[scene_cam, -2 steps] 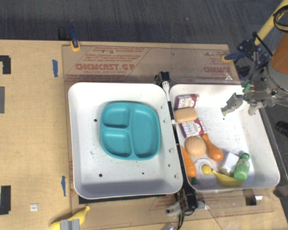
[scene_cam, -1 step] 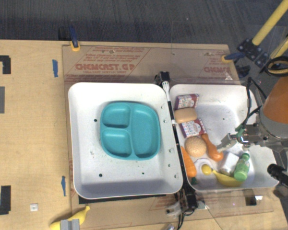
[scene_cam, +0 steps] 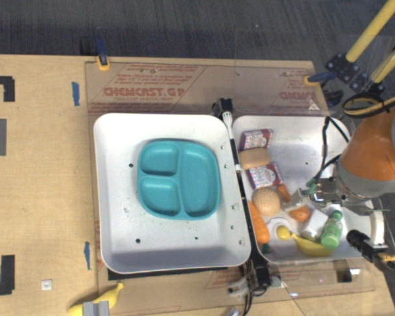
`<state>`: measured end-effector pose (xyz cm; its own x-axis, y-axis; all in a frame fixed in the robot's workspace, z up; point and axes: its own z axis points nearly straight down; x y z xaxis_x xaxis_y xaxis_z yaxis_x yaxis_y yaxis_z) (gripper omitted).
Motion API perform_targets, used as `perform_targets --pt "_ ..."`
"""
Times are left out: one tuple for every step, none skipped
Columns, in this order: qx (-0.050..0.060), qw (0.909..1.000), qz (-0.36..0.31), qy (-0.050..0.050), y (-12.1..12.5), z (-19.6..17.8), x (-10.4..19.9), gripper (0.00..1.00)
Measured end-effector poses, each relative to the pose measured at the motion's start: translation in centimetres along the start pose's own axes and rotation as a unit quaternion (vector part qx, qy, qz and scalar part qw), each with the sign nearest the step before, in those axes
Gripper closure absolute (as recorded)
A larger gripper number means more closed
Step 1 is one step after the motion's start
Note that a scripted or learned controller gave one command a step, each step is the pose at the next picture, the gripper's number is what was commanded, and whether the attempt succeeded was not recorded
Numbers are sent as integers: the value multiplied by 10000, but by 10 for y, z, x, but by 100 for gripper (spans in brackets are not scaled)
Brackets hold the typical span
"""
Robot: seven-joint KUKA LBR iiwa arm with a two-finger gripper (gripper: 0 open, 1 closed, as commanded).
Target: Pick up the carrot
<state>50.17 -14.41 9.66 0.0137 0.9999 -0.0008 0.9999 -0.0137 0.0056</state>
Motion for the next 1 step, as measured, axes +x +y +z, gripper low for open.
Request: perform_targets --pt "1 10000 8 -5 0 -8 0 100"
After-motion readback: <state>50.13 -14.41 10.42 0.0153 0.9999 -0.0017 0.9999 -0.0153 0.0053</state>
